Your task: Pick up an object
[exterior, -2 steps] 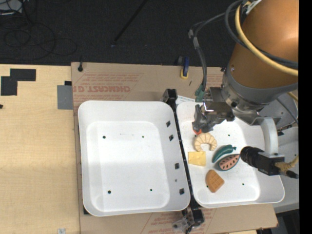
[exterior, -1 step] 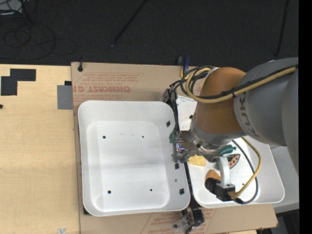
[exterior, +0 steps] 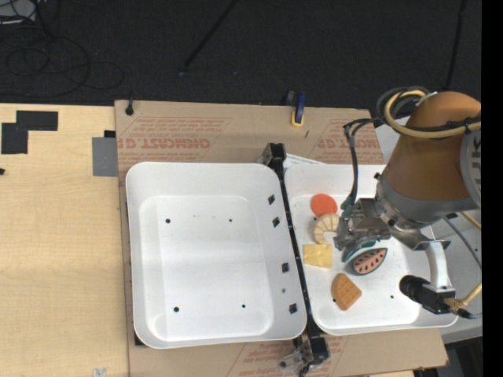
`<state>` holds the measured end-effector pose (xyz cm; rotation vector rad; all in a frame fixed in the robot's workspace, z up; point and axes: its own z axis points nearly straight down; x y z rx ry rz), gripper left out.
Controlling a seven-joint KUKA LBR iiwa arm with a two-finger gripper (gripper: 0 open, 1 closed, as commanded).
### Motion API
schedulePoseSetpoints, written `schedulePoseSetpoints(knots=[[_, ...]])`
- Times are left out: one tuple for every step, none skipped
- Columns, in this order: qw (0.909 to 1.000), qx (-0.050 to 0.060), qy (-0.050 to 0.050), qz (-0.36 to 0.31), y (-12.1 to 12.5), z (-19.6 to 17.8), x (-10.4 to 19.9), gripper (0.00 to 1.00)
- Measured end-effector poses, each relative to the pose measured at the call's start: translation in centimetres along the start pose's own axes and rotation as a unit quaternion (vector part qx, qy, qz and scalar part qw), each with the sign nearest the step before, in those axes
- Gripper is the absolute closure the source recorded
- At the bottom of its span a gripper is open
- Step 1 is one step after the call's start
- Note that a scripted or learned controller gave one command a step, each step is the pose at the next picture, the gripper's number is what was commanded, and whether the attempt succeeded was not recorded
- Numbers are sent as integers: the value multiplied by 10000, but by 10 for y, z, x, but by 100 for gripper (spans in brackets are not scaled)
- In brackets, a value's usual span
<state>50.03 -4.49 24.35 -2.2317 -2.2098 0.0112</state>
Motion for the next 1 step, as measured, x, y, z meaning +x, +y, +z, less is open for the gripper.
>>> schedulePoseSetpoints(knots=[[10000,-23,29,-83,48,-51,84,100]])
